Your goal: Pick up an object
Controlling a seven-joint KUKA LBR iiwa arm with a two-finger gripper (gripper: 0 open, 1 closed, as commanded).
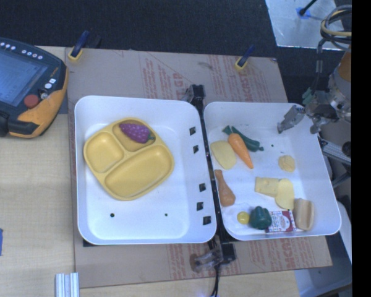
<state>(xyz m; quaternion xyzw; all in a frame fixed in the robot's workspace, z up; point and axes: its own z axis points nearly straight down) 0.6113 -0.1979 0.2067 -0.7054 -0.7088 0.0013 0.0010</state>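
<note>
Right, down at the pale wooden worktop (25, 197): brown cardboard sheet (173, 73) laid flat, bearing two shallow white bins side by side. Left white bin (142, 228) carrying a yellow three-compartment plastic plate (128, 166), with a purple toy grape bunch (136, 132) sitting in its upper small compartment. Off to the far left, resting on the worktop, a black-and-orange teach pendant (21, 88), well apart from the action.

Over to the right white bin (315, 166), crowded with toy food. Near its middle top, an orange toy carrot with green leaves (240, 148), lying at a slant, just beside a pale yellow flat slice (222, 154). Below those, a brown-orange stick-shaped piece (224, 190) close to the bin's left wall. Further right, a small yellow round nugget (287, 163) on its own; a yellow cheese wedge (267, 185) touching a pale yellow oval chip (285, 193). Along the bottom edge: a tiny yellow ball (243, 216), a dark green toy pepper (260, 218), a red-and-white packet (281, 221), and a tan bread-like chunk (303, 214), packed closely together.

Now the gripper (302, 120): poised over the right bin's upper right corner, reaching in from the right, wrist cables looping above. Fingers (290, 119) spread apart, nothing between them. Nearest items: carrot to its left, round nugget below.
</note>
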